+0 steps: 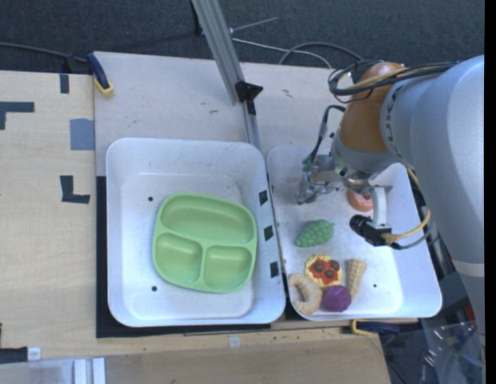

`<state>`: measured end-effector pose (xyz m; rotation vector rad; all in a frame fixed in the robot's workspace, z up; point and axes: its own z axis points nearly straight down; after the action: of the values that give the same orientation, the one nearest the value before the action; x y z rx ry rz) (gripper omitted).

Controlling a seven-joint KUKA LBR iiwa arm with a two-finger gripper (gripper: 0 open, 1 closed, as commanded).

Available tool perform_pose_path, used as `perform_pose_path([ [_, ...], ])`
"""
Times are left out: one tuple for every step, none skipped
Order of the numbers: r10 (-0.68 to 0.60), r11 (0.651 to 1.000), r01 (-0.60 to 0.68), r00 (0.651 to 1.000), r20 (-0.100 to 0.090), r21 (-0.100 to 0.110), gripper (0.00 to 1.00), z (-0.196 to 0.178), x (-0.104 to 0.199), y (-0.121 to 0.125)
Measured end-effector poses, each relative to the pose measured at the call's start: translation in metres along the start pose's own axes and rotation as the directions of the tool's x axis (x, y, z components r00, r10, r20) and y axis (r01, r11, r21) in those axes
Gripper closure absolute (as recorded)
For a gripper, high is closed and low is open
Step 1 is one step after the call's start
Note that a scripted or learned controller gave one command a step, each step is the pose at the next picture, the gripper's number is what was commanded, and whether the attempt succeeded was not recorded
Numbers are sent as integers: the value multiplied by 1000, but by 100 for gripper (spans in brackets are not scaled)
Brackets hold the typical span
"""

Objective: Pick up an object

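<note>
- Left of me sits the left bin [124, 214], shallow and white, holding a green divided plate [205, 242].
- A slanted metal pole [218, 40] rises past its far edge.
- A yellow-and-blue clamp [100, 74] grips the bench's [40, 214] far corner.
- Dark tape marks [72, 189] dot the wood.
- Cables [304, 52] trail over the dark floor.

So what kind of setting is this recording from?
Most likely a robotics lab bench set up for grasping trials: two shallow white bins side by side, toy food such as green grapes in the right one, and a grey arm reaching over it.
</note>
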<state>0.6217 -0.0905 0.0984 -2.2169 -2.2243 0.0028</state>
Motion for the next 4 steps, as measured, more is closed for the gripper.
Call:
perform_pose_path([
  [3, 1000, -3, 1000, 0, -4, 100, -44, -3, -4],
  [3, 1000, -3, 1000, 1, -7, 100, -103, -11, -6],
  [2, 1000, -2, 1000, 0, -7, 100, -157, -11, -5],
  [-2, 1000, 2, 1000, 0, 0, 100, -145, 33, -9],
])
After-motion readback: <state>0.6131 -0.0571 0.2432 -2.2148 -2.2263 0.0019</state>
